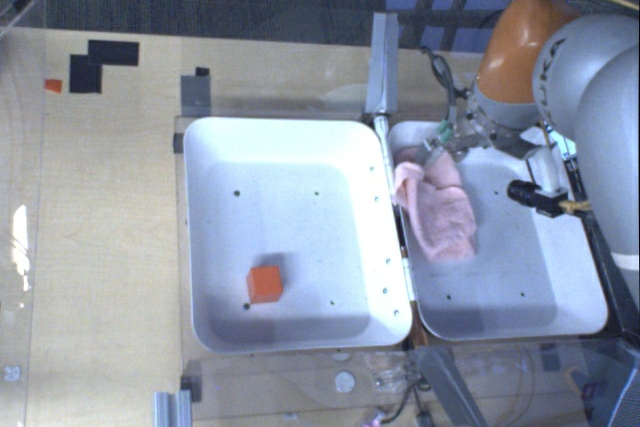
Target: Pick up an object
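1. In the left bin [283, 140] an orange block [265, 284] sits near the front-left corner, well apart from me.
2. In the right bin [520, 310] a pink cloth [441, 215] lies crumpled against the left wall.
3. My gripper [447, 141] is at the cloth's far end, just touching its top edge; whether my jaws are open or closed, I cannot tell.

Fixed overhead camera, slanting down over both bins [200, 245].
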`<move>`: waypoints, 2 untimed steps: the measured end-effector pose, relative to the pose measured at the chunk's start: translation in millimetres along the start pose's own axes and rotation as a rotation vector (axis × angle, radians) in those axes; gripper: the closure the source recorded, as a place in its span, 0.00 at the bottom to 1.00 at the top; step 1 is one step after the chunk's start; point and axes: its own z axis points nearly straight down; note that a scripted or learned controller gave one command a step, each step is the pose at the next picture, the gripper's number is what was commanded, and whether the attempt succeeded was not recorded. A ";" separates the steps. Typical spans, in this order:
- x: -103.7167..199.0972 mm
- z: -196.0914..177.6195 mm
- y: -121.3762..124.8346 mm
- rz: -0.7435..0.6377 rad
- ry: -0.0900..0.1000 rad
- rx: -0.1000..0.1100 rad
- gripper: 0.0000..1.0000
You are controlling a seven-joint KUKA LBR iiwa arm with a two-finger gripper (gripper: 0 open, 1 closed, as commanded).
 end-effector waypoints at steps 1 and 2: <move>-0.7 -13.8 3.4 -0.003 -0.009 -0.013 1.00; 1.2 -12.8 2.9 -0.005 -0.004 -0.007 0.00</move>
